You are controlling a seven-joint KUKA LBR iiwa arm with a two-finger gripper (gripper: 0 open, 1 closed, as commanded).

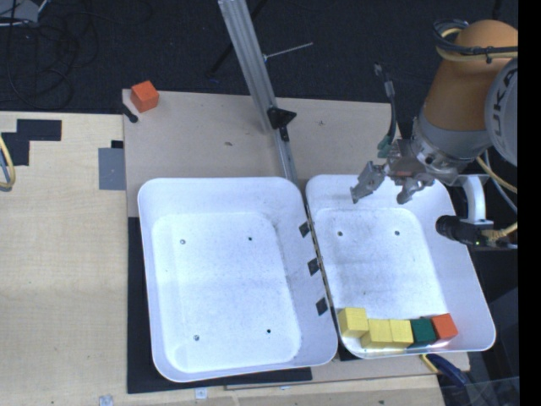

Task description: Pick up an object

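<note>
While the hand (385,188) hangs with its fingers apparently spread and nothing between them over the far edge of the right bin (473,299), the blocks (396,329) lie untouched along that bin's near edge, so the pick is not yet begun.

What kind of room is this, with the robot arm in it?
Probably a robot lab or test bench. The arm's claw hangs over two white bins, coloured blocks sit in the right bin for picking practice, and loose cables lie on the dark floor behind.
</note>
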